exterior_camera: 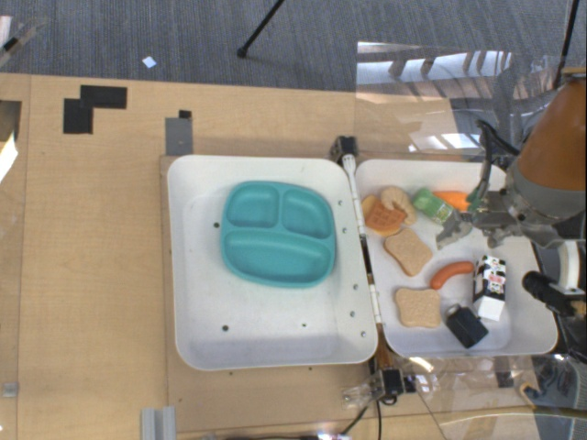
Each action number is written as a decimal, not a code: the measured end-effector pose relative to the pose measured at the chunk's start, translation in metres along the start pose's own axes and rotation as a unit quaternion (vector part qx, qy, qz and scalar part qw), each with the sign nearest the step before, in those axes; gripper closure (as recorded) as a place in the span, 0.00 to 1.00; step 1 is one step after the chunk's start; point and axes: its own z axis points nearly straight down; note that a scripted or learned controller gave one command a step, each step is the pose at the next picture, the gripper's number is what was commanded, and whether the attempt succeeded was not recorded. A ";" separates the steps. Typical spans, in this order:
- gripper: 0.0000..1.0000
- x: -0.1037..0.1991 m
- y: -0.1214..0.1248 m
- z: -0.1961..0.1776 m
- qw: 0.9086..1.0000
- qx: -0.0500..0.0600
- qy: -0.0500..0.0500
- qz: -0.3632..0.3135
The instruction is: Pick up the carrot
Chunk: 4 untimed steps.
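The carrot [450, 199], orange with a green leafy top [430, 204], lies near the back wall of the right bin [532, 342]. My gripper [470, 233] hangs just in front of it and slightly to the right, over the middle of that bin. Its two grey fingers [448, 231] stand apart, open, with nothing between them. The carrot's right end disappears under the gripper's body. The orange-banded arm [558, 145] comes in from the right edge.
The right bin also holds a round waffle [386, 214], two bread slices [409, 251] [419, 308], a sausage [451, 273], a small milk carton [491, 288] and a black block [466, 325]. A teal divided plate [278, 234] sits in the left bin [197, 337].
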 end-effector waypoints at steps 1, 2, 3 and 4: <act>0.00 -0.038 0.061 0.020 0.999 -0.001 -0.001 -0.039; 0.00 -0.077 0.118 0.038 0.998 -0.002 -0.002 -0.065; 0.00 -0.070 0.131 0.105 0.998 0.002 0.006 -0.065; 1.00 -0.070 0.131 0.096 0.997 0.005 0.003 -0.071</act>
